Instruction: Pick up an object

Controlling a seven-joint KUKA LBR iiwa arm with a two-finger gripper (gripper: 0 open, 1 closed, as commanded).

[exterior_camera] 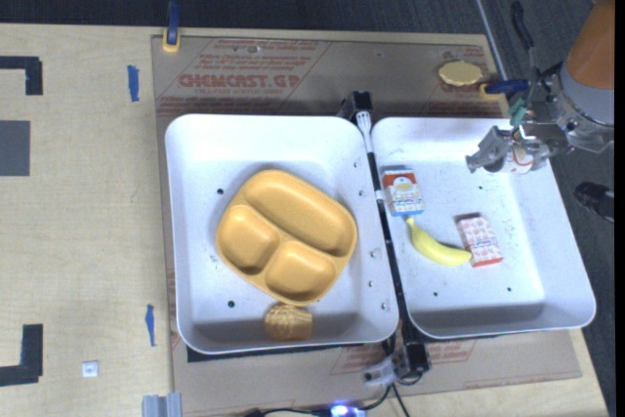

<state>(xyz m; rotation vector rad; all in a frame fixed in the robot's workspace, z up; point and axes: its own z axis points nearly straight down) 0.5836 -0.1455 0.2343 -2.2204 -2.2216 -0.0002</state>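
We see two white bins side by side. The left bin (186, 210) holds a yellow tray (283, 234) at its centre and a small brown object (289, 320) at 6 o'clock, touching the tray's lower edge. The right bin (557, 249) holds three candidates: a carton (402, 192) at 9 o'clock, a banana (437, 248) just below centre, and a red-patterned box (479, 240) touching the banana's right end.

The gripper (485, 155) hangs over the right bin at about 1 o'clock, well apart from all three items and with nothing between its fingers. From this angle we cannot tell whether the jaws are open or closed.

We judge the chief risks as follows. The banana and box lie in contact, so a descent on either may strike the other and push both aside instead of seating one between the fingers. The banana is curved and smooth, and may roll or slip out of a pinch. The carton lies near the bin's left wall, where a finger could catch the rim. The tray looks too broad for this gripper.
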